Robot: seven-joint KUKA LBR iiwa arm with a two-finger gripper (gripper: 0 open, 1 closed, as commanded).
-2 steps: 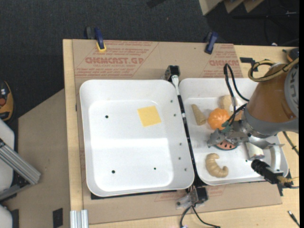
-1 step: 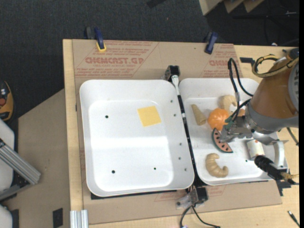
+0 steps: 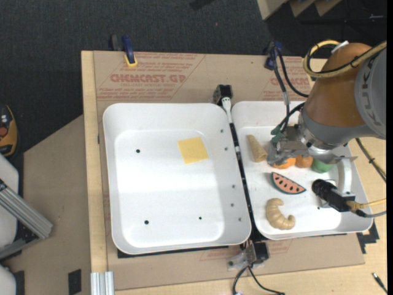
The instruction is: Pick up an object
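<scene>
Cheese slice (image 3: 193, 150) in left bin (image 3: 123, 165); watermelon slice (image 3: 287, 184) and croissant (image 3: 279, 214) in right bin (image 3: 307, 226)

Gripper (image 3: 281, 154) low in the right bin (image 3: 258, 112), fingertips at an orange piece (image 3: 285, 162). Bread roll (image 3: 256, 148) just left of the fingers; watermelon slice (image 3: 287, 184) and croissant (image 3: 279, 214) below them. Yellow square (image 3: 193, 150) well left, in the left bin (image 3: 123, 118).

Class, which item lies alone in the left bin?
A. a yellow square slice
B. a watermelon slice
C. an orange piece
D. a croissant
A: the yellow square slice lies by itself in the left bin, while the watermelon slice and croissant lie in the right bin.
</scene>
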